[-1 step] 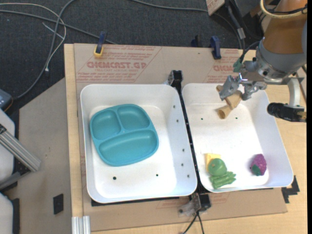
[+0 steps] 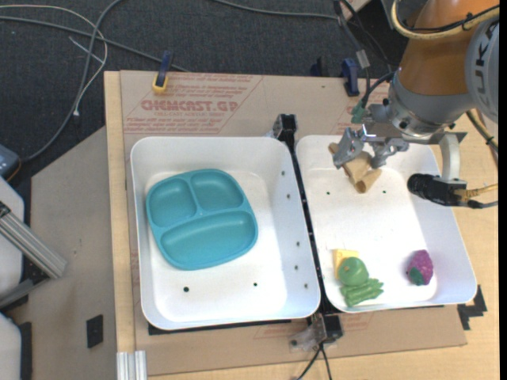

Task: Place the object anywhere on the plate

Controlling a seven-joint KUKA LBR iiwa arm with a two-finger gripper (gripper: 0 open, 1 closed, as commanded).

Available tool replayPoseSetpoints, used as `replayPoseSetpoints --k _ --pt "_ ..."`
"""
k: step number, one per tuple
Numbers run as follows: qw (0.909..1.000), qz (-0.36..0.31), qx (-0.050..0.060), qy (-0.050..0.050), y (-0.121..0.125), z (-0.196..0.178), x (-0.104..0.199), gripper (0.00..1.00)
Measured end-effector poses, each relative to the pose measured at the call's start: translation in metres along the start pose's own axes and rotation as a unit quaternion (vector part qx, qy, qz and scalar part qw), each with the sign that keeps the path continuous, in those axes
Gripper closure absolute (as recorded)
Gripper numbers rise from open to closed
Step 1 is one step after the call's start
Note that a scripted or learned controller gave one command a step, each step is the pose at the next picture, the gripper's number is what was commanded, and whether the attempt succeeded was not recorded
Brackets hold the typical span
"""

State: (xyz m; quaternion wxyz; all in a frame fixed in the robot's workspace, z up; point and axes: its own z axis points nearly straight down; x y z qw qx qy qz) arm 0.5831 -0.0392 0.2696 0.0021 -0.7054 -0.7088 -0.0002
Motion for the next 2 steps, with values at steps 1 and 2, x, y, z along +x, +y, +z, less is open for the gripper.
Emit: replayPoseSetpoints --k 1,2 --pt "1.0000 0.000 0.000 0.000 -0.012 0.000 0.050 1.00" --pt "1.0000 0.000 0.001 0.000 -0.017 0.020 0.094 1.00"
